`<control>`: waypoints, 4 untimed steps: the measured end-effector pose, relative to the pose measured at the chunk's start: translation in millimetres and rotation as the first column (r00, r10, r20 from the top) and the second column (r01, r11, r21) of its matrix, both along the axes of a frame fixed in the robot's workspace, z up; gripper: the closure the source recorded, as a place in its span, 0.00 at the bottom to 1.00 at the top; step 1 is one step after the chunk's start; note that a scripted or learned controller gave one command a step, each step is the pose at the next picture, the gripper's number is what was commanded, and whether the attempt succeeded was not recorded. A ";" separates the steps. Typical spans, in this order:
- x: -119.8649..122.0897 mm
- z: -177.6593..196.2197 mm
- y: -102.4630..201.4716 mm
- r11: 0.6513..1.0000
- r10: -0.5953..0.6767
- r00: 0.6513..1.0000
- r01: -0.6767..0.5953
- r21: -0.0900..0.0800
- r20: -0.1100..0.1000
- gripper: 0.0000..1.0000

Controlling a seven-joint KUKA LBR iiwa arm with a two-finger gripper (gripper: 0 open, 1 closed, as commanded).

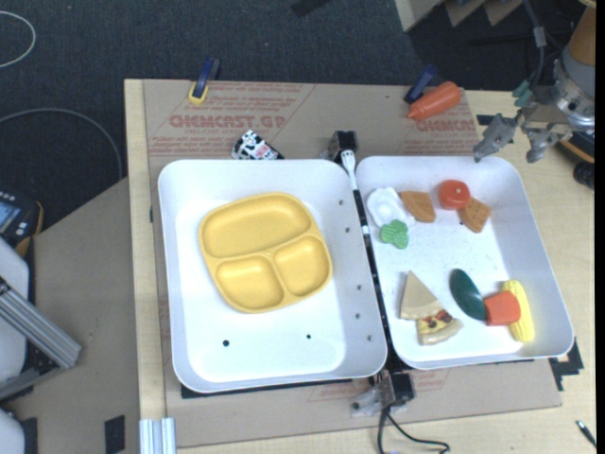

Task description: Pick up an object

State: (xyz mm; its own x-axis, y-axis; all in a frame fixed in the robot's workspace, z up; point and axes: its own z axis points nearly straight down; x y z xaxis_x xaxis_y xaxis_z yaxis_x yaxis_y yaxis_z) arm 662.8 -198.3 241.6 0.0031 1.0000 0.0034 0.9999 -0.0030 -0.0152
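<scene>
My gripper (511, 147) hangs at the far right corner of the right bin (539, 244), just above its back rim, with its fingers spread open and nothing between them. The right bin holds several toy foods: a red tomato (454, 194), a brown piece (417, 205), an orange-brown piece (475, 215), a white item (383, 203), green broccoli (394, 235), a pizza slice (422, 303), a dark green vegetable (464, 290), a red-orange piece (503, 306) and yellow corn (520, 312). The tomato lies closest to the gripper, a little to its front left.
The left bin (189, 348) holds a yellow divided plate (266, 251). Outside the bins on the board lie an orange carrot (435, 100), a black-and-white toy (255, 146) and a blue-yellow clamp (201, 80). A black bracket (344, 145) sits between the bins' back edges.
</scene>
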 end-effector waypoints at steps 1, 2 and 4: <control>2.4 10.0 0.9 1.000 0.003 1.000 -0.003 -0.003 0.015 0.00; -5.1 -49.3 -2.6 1.000 0.003 1.000 -0.003 -0.002 0.010 0.00; 3.8 -150.2 -2.6 1.000 0.005 1.000 -0.005 -0.002 0.009 0.00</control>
